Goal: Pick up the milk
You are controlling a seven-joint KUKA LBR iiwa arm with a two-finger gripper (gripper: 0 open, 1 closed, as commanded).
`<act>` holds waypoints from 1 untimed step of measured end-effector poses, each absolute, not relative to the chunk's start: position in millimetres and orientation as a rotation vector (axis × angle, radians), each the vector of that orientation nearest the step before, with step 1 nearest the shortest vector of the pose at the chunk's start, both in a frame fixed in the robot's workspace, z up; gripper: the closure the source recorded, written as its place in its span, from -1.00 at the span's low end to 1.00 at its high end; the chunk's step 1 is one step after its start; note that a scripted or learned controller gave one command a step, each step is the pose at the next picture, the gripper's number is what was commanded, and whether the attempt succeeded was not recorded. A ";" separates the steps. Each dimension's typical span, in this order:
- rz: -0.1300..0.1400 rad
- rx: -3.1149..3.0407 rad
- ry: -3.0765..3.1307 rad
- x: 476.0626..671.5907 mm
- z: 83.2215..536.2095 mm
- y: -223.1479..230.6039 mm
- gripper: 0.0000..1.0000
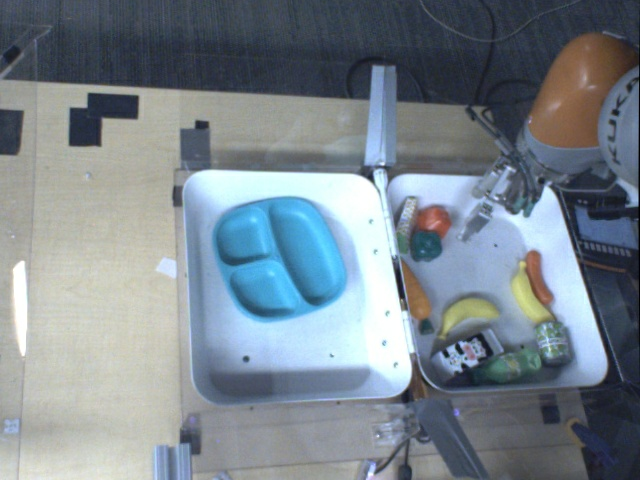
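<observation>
Lying on its side near the front edge of the right bin (590, 358), toward that bin's front-left corner, the milk (468, 353) is a small carton printed in black and white patches like cowhide, with a dark top end facing the corner. Just beside it along the same front edge rests a green bottle (508, 366), and past that a small round can (552, 342) with a green label sits near the front-right corner. A little behind the milk curves a yellow banana (469, 313), and against the bin's left wall lies an orange carrot (416, 295). Toward the right wall a second banana (529, 297) lies with a red sausage (540, 277) across it. In the left bin (200, 298), a blue divided plate (281, 256) with three compartments sits slightly behind the middle. Farther back in the right bin, near its back-left corner, a red tomato (434, 219) touches a dark green pepper (427, 247), with a pale packet (406, 214) standing against the left wall. The gripper (476, 220) hangs over the back part of the right bin, well apart from the milk, its fingers close together with nothing between them, and the arm's orange band (580, 78) rises beyond the bin's back-right corner.
</observation>
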State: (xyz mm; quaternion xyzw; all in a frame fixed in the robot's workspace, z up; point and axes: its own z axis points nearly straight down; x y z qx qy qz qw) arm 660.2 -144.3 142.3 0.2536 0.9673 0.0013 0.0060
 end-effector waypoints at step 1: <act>0.004 0.875 3.005 573.9 89.7 -116.8 -1.00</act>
